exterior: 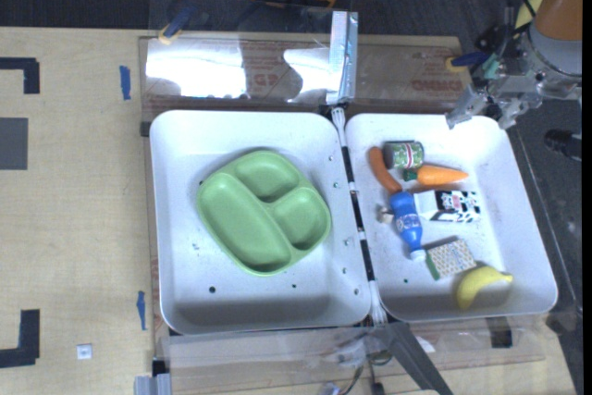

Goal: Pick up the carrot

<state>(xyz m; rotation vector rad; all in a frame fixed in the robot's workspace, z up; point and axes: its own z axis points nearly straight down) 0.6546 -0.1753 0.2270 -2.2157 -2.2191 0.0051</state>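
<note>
The gripper (481,106) hangs over the far right corner of the right bin (527,227), at the end of the grey arm whose orange band (564,5) shows at the upper right edge. At this distance and slant the end of it is a blur of metal parts, so I cannot tell how it stands or make out anything caught in it.

The carrot (441,174) lies well apart from the gripper, nearer the camera and a little to its left, flat on the bin floor with its tip pointing right. Just beyond the carrot's thick end, on the gripper's side, sits a small green-labelled can (403,154), touching or nearly touching it. Left of the can lies an orange-red sausage-like piece (381,167). Nearer the camera than the carrot are a black-and-white carton (458,205), a blue bottle (407,222), a green-edged sponge (possibly a scrub pad) (448,258) and a yellow lemon-like fruit (481,286).

Far to the gripper's left, the left bin (185,291) holds a green divided plate (265,210).
</note>
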